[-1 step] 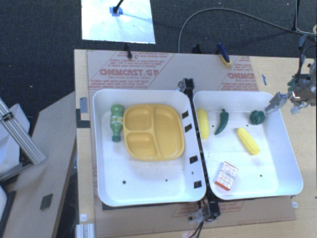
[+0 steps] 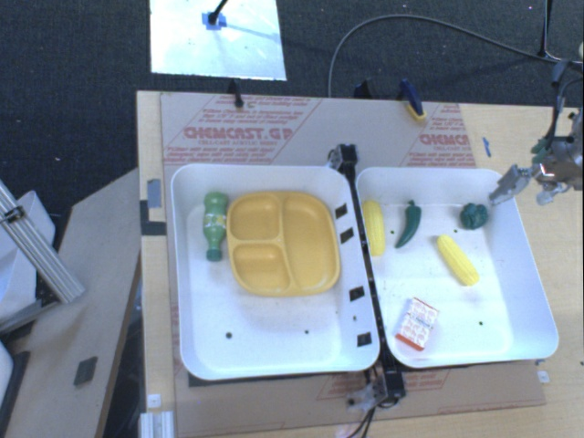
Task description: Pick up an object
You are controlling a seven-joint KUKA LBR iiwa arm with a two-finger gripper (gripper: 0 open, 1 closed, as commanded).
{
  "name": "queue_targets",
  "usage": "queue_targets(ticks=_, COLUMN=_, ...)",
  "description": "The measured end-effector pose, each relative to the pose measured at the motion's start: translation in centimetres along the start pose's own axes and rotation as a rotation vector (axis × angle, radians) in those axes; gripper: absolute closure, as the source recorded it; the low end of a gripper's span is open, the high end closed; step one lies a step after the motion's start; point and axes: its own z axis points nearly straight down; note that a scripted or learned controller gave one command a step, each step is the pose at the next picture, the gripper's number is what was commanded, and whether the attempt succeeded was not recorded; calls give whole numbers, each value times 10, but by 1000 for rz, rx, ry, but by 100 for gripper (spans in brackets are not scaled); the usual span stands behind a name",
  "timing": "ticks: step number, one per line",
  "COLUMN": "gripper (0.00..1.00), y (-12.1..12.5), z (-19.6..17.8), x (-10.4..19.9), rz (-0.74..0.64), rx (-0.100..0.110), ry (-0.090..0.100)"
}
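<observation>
The right bin (image 2: 534, 286) holds a corn cob (image 2: 373, 227) beside the divider and a green chili pepper (image 2: 409, 224). It also holds a dark green pepper (image 2: 473, 214), a second corn cob (image 2: 457, 259) and a small red and white box (image 2: 417, 323). My gripper (image 2: 525, 190) hangs over the bin's far right corner, just right of the dark green pepper. It is open, with nothing between its fingers (image 2: 505, 186).
The left bin (image 2: 196, 336) carries a yellow divided plate (image 2: 283, 243) and a green bottle (image 2: 214, 225) lying at its left. A black divider strip (image 2: 359, 263) separates the bins. A cable (image 2: 438, 26) runs over the dark floor behind the bench.
</observation>
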Motion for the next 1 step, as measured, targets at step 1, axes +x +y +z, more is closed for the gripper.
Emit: queue_targets(ticks=1, gripper=0, y=-7, z=54, x=6, rz=2, rx=4, ry=1)
